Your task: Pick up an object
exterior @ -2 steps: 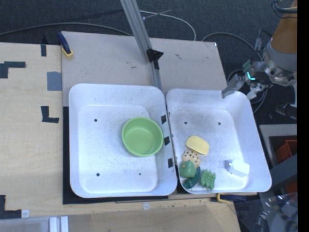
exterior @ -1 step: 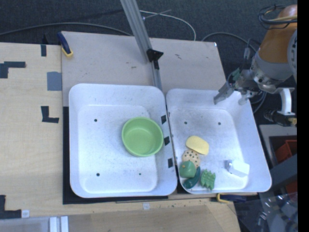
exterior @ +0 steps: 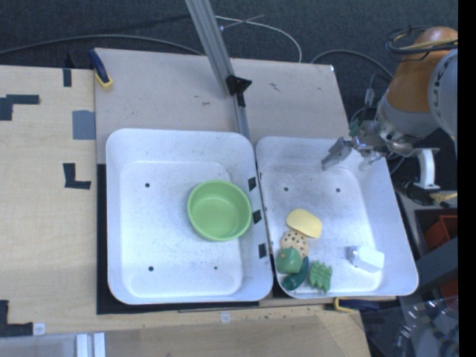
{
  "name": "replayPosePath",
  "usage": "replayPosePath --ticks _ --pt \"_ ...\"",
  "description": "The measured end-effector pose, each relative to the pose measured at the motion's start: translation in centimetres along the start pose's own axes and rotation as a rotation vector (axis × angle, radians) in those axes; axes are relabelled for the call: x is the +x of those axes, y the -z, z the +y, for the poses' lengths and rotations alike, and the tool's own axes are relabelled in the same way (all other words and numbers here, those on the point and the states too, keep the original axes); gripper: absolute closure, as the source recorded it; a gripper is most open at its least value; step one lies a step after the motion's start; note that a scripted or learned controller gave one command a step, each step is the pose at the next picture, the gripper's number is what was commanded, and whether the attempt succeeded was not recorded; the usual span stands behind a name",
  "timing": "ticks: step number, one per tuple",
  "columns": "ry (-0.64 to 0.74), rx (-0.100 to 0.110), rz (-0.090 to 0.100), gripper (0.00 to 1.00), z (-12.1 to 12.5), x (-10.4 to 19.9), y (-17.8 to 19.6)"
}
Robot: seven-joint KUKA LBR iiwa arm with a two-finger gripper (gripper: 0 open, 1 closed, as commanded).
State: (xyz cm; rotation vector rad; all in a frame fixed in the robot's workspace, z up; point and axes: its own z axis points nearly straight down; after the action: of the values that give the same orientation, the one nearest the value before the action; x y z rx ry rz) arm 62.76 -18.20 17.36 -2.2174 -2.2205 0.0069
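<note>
Camera view: fingers (exterior: pixel 354 155) spread open, holding nothing, over right bin (exterior: pixel 387 199); no legible writing.

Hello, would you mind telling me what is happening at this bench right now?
A KUKA arm is set to pick up an object. Its gripper hovers over the top right corner of the right bin, open and holding nothing. The items lie lower in that bin: a yellow piece, a spotted tan piece, green toys including a leafy one, and a small white block. A green bowl sits in the left bin.
</note>
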Motion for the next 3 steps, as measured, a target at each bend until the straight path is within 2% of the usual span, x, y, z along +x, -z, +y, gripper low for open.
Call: replayPosePath --ticks 1,2,3 --pt "0.000 0.001 0.000 0.00 -0.3 -0.6 -4.7" --pt "0.002 -0.003 0.000 1.00 -0.1 -0.5 -3.3" --pt "0.000 -0.009 -0.001 1.00 0.5 -0.8 1.1"
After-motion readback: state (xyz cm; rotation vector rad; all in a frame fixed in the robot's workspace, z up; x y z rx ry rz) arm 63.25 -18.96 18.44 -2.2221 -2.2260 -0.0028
